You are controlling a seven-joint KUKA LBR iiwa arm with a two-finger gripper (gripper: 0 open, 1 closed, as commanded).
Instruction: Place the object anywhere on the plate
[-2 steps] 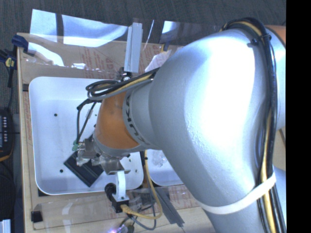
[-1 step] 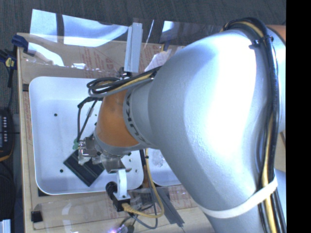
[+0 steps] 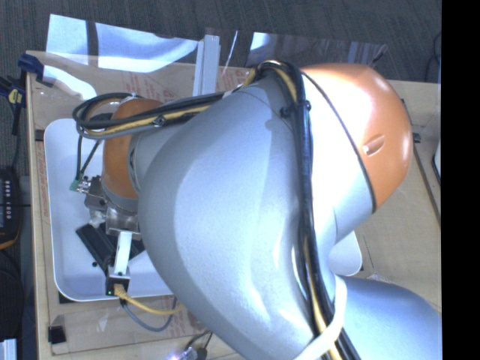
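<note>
Where visible past the arm (image 3: 247, 223), white bin (image 3: 64, 201), tan bench (image 3: 397, 238), dark carpet (image 3: 225, 6).

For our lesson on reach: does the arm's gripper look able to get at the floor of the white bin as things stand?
Probably yes: the gripper hangs over the white bin, with bare floor beside it and nothing visible between them.

A shallow white bin (image 3: 54, 201) rests on the left part of a pale wooden bench (image 3: 82, 322), its rounded rim showing along the left and near sides. A blue clamp (image 3: 28, 64) sits at the bench's far left corner. Beyond the bench lie a glossy pale sheet (image 3: 127, 42) and dark grey carpet (image 3: 225, 2) — a black device (image 3: 7, 201) stands at the left edge.
</note>
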